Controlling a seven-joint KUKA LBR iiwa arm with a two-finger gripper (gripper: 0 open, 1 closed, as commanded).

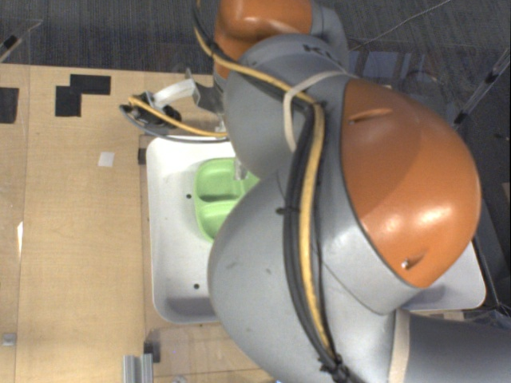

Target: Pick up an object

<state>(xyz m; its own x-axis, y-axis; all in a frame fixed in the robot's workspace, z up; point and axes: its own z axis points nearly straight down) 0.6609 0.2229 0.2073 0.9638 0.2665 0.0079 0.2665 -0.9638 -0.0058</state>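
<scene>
Since the arm covers most of the bin, gripper state: can't tell. Green dish, centre-left, looks like light, stiff plastic; grab its rim.

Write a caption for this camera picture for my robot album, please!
A big grey and orange robot arm leans over a white bin with a green thing inside.

A bin stands on the tabletop, whose bare surface stretches away to the bin's left in the camera view. Inside the bin a shallow dish lies toward the upper middle, partly under the arm, which comes in from the right and covers the bin's right part. Two flat markers lie on the tabletop beyond the bin's upper left corner
</scene>
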